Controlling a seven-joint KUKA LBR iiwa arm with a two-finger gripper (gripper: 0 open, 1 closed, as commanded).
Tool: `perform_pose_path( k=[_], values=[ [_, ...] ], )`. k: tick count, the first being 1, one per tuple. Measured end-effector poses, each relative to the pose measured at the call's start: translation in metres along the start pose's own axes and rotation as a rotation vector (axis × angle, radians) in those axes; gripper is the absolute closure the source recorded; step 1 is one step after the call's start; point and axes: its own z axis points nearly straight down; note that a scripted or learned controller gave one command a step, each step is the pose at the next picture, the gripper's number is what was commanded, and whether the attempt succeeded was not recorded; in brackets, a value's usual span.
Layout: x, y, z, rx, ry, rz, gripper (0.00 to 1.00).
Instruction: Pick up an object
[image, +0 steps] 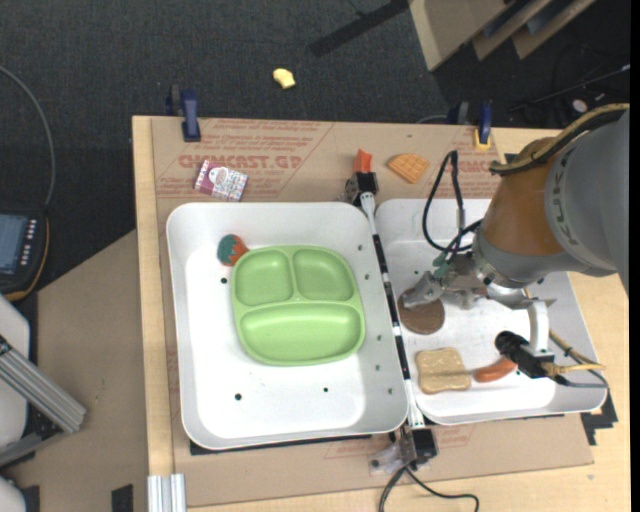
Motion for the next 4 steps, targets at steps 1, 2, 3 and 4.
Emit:
perform_pose_path(
  k=[1, 2, 3, 4],
  values=[
    [-0.002, -0.015, -0.004, -0.011, -0.002, 0.002, 0.00],
    [-0.013, -0.017, -0.004, -0.010, -0.001, 0.001, 0.00],
    [-0.099, 0.081, -0.004, -0.014, -0.009, 0.002, 0.00],
    [-0.048, 0.038, -0.005, -0.003, -0.001, -0.001, 0.00]
  ],
)
